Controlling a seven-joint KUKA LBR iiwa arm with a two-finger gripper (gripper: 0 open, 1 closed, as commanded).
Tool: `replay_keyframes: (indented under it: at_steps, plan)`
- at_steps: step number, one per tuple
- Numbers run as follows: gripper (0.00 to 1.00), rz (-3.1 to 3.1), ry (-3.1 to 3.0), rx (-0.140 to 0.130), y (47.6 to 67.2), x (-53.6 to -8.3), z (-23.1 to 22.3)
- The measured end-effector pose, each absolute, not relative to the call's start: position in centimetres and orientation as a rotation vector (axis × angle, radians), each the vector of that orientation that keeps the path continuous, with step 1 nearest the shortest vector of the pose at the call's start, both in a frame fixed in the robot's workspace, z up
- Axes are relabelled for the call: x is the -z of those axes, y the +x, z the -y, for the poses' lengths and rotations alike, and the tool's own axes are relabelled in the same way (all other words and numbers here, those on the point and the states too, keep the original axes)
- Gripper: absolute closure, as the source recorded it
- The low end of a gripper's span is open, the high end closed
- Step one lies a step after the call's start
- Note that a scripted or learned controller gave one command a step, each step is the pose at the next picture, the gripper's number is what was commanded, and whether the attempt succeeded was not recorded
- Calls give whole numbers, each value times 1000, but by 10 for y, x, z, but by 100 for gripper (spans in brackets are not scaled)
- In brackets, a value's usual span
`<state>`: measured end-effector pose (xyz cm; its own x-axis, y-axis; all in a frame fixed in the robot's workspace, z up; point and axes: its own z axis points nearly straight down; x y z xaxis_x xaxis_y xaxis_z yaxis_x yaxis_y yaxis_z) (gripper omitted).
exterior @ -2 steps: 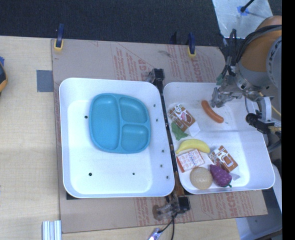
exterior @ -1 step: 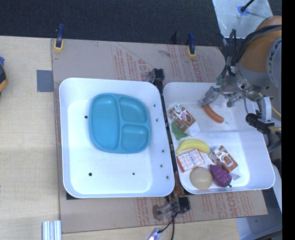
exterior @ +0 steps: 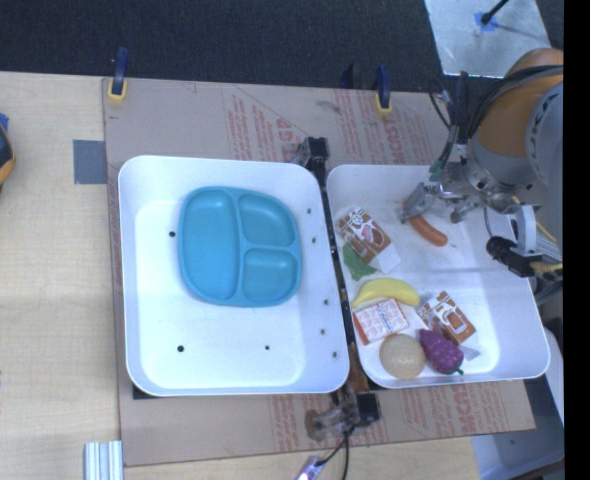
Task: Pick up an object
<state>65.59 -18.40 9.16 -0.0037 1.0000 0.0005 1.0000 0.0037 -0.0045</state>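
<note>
Orange-red sausage (exterior: pixel 430 231), small, smooth, slanted, just beside the apparently spread pincer (exterior: pixel 437 202) in the right bin (exterior: pixel 520 318).

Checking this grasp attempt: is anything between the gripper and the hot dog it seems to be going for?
Nothing visible. The gripper sits just above the hot dog at the far end of the right bin; the snack packet and banana lie off to the side.

Blue plate (exterior: pixel 240 245) in left bin (exterior: pixel 145 363), jaws (exterior: pixel 437 202) above sausage (exterior: pixel 429 231)
</note>
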Motion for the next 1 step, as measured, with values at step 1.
replay_keyframes:
  at_steps: [1]
  plan:
    - [100,2227,-2211,-5,657,-103,184]
